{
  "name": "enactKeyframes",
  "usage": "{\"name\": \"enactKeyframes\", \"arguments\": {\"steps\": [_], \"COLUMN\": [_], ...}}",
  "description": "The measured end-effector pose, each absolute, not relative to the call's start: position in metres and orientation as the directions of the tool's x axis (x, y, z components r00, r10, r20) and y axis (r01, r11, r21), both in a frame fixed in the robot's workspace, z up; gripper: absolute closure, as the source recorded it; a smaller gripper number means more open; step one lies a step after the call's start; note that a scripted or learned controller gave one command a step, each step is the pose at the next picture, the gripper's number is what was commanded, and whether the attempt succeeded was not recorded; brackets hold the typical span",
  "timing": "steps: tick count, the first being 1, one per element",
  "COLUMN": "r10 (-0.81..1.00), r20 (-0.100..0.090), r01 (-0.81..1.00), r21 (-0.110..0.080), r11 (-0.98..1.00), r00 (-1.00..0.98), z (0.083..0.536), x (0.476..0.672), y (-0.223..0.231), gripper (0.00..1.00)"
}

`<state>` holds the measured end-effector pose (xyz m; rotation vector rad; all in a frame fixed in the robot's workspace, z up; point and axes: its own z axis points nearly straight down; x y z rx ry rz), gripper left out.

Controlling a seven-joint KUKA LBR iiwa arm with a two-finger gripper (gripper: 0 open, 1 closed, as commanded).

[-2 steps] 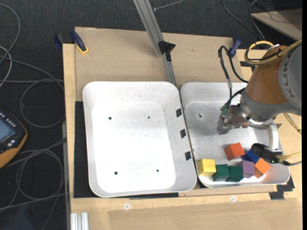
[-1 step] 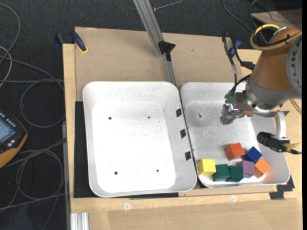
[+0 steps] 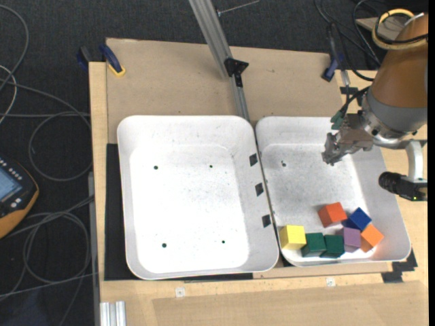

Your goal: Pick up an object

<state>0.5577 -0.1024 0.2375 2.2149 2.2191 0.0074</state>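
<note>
The gripper (image 3: 331, 156) hangs over the far part of the right bin (image 3: 299, 182). I cannot tell how its fingers are set, and nothing shows between them. The blocks sit huddled in the near right corner: yellow (image 3: 293, 236), two green (image 3: 323, 244), purple (image 3: 351, 237), blue (image 3: 359, 219), red (image 3: 332, 214) and orange (image 3: 372, 236). The left bin (image 3: 136, 182) sits beside it on the tabletop (image 3: 170, 73).

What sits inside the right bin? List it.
Right bin: a cluster at its near edge of yellow block, two green blocks, red block, blue block, purple block, orange block. The gripper hides some floor.
</note>
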Motion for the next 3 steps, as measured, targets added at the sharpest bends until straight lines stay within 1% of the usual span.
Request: {"name": "enactKeyframes", "arguments": {"steps": [1, 2, 3], "r10": [1.000, 1.000, 1.000], "r20": [0.002, 0.002, 0.003], "r01": [1.000, 1.000, 1.000], "r21": [0.004, 0.003, 0.002], "r11": [0.007, 0.006, 0.007], "r00": [-0.007, -0.006, -0.007], "z": [0.240, 0.241, 0.251], "x": [0.580, 0.594, 0.600], "y": [-0.049, -0.004, 0.046], "gripper": [1.00, 1.00, 1.00]}}
